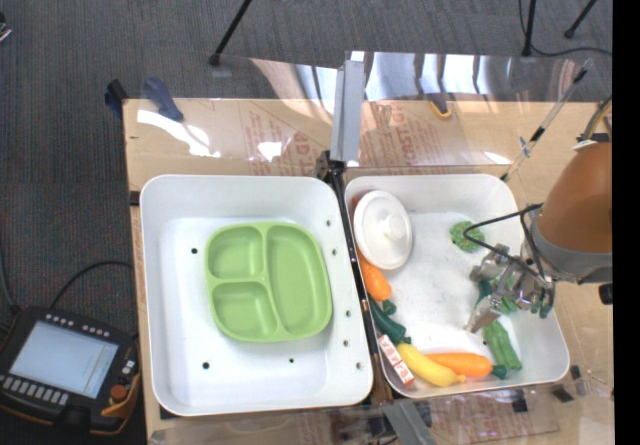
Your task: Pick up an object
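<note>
The pincer (pixel 497 301) hangs low over the right side of the right bin (pixel 500 189); whether its fingers are wide or narrow cannot be told, and nothing shows between them. Just near of it, almost under the tips, lies a green vegetable (pixel 503 347). Touching that vegetable's left end, a carrot (pixel 462 364) and a banana (pixel 426 365) lie along the near wall, with a small red-and-white box (pixel 396 361) at the near left corner. A leafy green piece (pixel 462 235) sits just far-left of the pincer. A white lidded bowl (pixel 385 228) stands far left. The left bin (pixel 160 203) holds a green divided plate (pixel 268 281).
</note>
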Robot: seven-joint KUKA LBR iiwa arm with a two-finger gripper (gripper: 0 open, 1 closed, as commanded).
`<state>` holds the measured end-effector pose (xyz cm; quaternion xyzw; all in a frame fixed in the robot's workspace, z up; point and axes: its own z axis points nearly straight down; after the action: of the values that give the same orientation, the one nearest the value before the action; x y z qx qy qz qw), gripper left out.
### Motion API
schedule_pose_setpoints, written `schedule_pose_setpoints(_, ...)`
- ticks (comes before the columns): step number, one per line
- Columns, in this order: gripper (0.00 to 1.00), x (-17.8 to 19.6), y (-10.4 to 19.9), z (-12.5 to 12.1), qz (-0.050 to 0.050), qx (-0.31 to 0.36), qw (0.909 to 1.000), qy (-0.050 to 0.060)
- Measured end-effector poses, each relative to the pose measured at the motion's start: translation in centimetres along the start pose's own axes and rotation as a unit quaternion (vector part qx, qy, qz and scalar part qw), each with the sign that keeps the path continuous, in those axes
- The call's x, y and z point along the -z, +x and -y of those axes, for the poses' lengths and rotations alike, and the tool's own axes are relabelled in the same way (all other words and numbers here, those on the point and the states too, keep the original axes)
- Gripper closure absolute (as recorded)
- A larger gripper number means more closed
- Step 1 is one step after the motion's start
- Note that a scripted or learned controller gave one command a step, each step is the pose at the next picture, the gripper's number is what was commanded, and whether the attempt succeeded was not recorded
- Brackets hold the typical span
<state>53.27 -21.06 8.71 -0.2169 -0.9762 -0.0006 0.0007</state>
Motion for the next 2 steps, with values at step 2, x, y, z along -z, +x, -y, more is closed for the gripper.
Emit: schedule_pose_setpoints(2,1.0,0.1,-4.3,-1.8,0.001,-0.05,0.9988,0.0)
